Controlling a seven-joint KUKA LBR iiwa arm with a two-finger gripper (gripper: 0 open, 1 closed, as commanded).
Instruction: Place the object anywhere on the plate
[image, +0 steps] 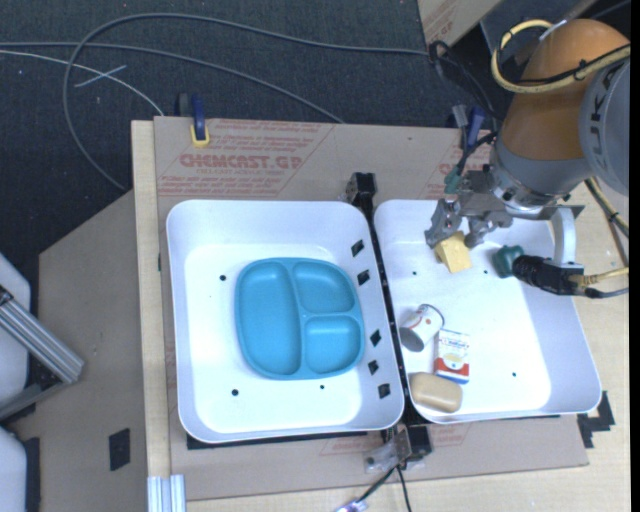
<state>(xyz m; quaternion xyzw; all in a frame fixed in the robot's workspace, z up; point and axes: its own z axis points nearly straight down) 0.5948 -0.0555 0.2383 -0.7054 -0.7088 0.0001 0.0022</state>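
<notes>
**Gripper low over the yellow block in the right bin, plate bare in the left bin**

The gripper (458, 238) sits low at the far edge of the right bin (530, 340), toward its far-left corner, on the grey arm (545, 110) with its orange band. A small yellow block (454, 257) lies directly under the gripper's tip, touching it or very nearly so. From this slant I cannot tell whether the gripper is open, closed or gripping the block, nor whether the block rests on the bin floor or is raised off it.

The blue plate (270, 310), divided into 3 compartments, lies flat in the middle of the left bin (200, 340), well apart from the block, with the wall between the 2 bins separating them.

3 other things lie along the left side of the right bin. A small white and brown item (421, 324) is near the middle of that side. A small white box (453, 358) with red and blue print lies just beside it, nearer the front. A tan oval piece (436, 392) sits at the near-left corner, touching the front rim.
</notes>
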